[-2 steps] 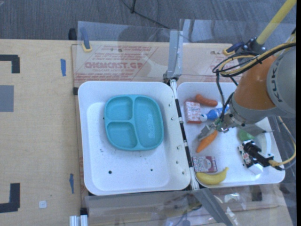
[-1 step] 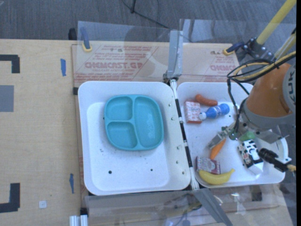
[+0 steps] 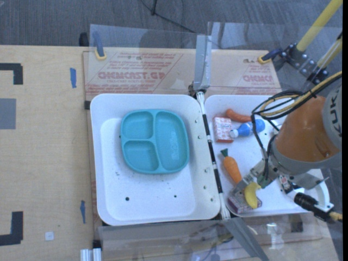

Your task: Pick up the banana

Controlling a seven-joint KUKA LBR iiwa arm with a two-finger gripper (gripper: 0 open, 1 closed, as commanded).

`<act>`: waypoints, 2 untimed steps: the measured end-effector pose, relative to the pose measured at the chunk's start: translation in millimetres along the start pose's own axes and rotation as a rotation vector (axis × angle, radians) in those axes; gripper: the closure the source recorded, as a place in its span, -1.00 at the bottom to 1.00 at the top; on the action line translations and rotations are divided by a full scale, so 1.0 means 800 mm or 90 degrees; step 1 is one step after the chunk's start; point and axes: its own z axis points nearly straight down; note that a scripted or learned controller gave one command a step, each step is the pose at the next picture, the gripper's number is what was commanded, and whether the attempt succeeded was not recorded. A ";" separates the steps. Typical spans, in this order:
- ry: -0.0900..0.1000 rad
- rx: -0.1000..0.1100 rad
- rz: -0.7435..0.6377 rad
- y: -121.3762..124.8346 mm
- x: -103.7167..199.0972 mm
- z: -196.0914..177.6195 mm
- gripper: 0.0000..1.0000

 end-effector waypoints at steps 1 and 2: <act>0.000 0.001 -0.161 -0.011 -0.010 0.000 -1.00; -0.006 -0.004 -0.158 -0.010 -0.014 -0.014 1.00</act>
